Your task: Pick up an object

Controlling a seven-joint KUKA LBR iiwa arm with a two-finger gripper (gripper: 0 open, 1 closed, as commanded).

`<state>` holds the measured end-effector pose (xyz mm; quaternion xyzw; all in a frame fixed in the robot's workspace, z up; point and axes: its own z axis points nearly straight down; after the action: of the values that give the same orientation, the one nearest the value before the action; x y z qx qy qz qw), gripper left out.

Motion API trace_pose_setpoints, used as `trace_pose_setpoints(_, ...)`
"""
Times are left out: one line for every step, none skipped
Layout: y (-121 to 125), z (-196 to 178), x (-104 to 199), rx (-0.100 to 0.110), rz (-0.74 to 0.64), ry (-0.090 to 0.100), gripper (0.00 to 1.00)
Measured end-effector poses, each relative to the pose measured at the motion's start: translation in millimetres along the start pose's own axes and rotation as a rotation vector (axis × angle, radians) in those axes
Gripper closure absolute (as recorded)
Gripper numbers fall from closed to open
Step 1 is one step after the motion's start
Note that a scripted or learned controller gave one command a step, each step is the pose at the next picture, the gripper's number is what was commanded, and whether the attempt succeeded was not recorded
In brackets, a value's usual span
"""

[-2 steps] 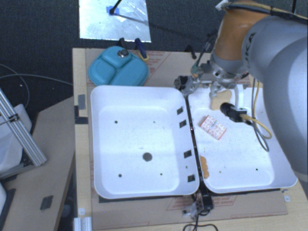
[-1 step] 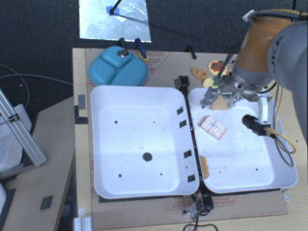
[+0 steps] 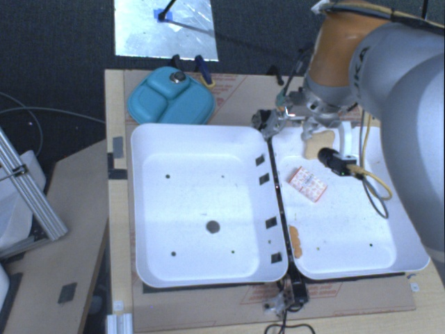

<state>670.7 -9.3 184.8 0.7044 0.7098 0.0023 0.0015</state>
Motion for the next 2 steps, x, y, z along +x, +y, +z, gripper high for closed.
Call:
trace_pose_setpoints(-1,-11,-2,-0.001,0.001,-0.001,1.0)
trace_pose_setpoints(-52,1,29,0.009,0.003,0.0,1.0)
